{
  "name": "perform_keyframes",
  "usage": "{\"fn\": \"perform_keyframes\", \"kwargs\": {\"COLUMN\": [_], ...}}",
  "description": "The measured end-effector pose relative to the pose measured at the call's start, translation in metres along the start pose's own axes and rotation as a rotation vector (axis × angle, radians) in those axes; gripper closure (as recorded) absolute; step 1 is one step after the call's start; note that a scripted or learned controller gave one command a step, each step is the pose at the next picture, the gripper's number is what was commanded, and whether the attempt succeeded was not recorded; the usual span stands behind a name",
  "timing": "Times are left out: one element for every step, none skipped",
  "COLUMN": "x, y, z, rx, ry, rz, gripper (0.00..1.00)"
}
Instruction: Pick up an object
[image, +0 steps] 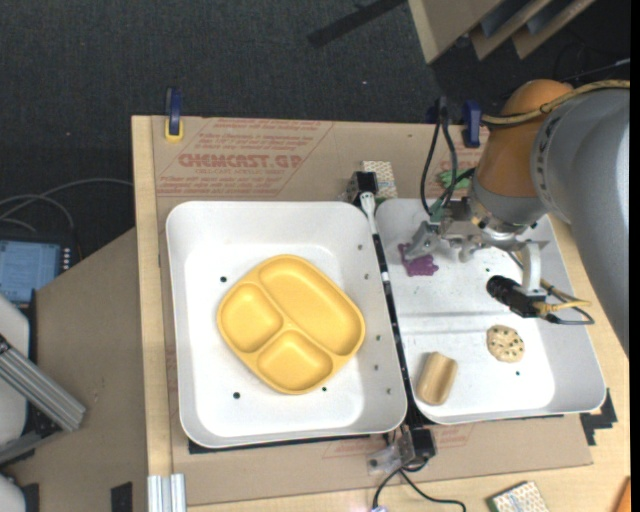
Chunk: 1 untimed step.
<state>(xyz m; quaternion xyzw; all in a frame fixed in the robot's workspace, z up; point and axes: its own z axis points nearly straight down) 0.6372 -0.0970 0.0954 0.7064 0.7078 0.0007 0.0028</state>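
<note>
Gripper (432, 243) at the far end of the right bin (460, 305), purple piece (421, 265) just beside it.
Open or closed: cannot tell. Contact with the purple piece: cannot tell. Nearer the camera than the purple piece lie a cookie (505, 343) and a tan roll (436, 378). Left of it, in the other bin, sits a yellow divided plate (290, 322).

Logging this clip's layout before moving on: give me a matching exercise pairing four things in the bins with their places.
Things:
1. plate
2. cookie
3. purple piece
4. tan block

Places:
A. far side of the right bin, by the gripper
B. right bin, near corner beside the left bin
C. middle of the left bin
D. right bin, right of the tan block

Pairs: 1-C, 2-D, 3-A, 4-B
</note>
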Motion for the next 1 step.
{"fn": "perform_keyframes", "kwargs": {"x": [-0.0275], "y": [-0.0515], "z": [0.0115], "rx": [0.012], "ry": [0.004], "rz": [0.006], "gripper": [0.0]}}
